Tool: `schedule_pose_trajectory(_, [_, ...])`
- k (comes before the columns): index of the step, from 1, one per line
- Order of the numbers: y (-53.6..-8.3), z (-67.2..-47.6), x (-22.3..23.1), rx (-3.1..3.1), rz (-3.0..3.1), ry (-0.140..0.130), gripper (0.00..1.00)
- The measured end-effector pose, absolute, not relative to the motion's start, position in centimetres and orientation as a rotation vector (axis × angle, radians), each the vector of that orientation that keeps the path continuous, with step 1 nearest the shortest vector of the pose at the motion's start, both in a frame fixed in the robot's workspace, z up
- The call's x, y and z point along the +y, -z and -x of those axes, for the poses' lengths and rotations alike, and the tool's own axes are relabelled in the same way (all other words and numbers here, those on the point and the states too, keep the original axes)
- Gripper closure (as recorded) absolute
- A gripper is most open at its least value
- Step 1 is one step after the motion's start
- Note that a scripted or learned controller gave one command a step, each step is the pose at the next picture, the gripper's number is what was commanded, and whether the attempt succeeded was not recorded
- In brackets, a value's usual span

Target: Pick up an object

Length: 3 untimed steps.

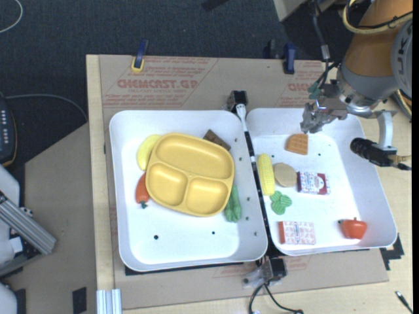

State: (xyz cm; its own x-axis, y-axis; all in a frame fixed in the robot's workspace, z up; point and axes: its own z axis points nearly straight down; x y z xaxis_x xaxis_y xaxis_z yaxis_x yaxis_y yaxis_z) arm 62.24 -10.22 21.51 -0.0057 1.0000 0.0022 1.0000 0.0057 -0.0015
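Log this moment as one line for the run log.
phase: approach | end effector: above right bin, beside waffle piece | held: nothing seen | left bin: yellow tray

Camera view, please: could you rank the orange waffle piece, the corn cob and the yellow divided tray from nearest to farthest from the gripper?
From the gripper:
1. Orange waffle piece, right bin, just below the gripper.
2. Corn cob, right bin's left edge.
3. Yellow divided tray, left bin.

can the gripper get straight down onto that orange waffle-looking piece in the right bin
Probably yes. The gripper hangs just above and right of the orange waffle-patterned piece at the back of the right white bin. Nothing lies on the piece, and its neighbours sit apart.
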Motion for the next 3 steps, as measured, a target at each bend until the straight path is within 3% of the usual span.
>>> schedule_pose_trajectory(2, [-22.0, -62.9, 0.9, -2.228, 2.215, 0.004, 1.0])
schedule_pose_trajectory(3, [-21.8, -64.3, 1.6, -2.225, 2.221, 0.003, 1.0])
